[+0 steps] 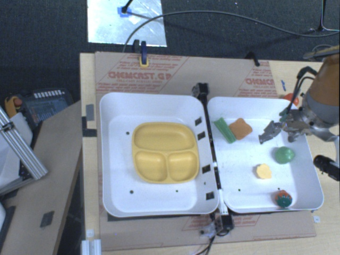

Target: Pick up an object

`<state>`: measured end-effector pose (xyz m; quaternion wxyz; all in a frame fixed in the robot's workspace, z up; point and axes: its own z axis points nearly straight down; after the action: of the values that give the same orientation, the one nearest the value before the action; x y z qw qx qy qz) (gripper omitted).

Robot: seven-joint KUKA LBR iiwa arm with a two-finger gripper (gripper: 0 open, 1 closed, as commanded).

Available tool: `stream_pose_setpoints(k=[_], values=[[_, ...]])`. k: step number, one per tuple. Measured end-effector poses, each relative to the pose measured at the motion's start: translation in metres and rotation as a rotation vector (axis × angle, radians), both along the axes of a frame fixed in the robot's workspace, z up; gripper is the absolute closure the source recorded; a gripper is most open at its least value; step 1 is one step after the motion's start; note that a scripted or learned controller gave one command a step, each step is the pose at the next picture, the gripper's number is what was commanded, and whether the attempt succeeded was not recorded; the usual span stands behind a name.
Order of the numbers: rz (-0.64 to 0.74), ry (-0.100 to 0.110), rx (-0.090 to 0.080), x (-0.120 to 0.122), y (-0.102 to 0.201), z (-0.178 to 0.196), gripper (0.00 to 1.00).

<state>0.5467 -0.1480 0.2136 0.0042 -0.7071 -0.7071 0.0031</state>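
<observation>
In the right bin [303, 198] lie a green stick-shaped piece [224, 130], an orange block [241, 128] touching it, a green ball [285, 154], a small yellow piece [263, 171] and a red and green piece [283, 198]. My gripper [280, 134] hovers over the right half of that bin, just above the green ball. Its fingers [267, 133] stand spread apart, open, with nothing between them. The orange block lies to the gripper's left.
The left bin [114, 142] holds a yellow three-compartment plate [163, 152]. A black divider with clips [208, 147] runs between the bins. The arm's orange band [325, 86] and cables sit at the right edge. A cardboard sheet [175, 70] lies under both bins.
</observation>
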Motion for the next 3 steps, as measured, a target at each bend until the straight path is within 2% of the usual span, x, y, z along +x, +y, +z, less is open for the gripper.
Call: stream_pose_setpoints(k=[1, 2, 3], values=[[0.003, -0.011, -0.002, 0.003, 0.0, 0.006, 0.0], [0.003, -0.008, -0.001, 0.008, 0.007, -0.052, 0.0], [0.002, -0.007, 0.0, 0.004, 0.014, -0.097, 0.0]])
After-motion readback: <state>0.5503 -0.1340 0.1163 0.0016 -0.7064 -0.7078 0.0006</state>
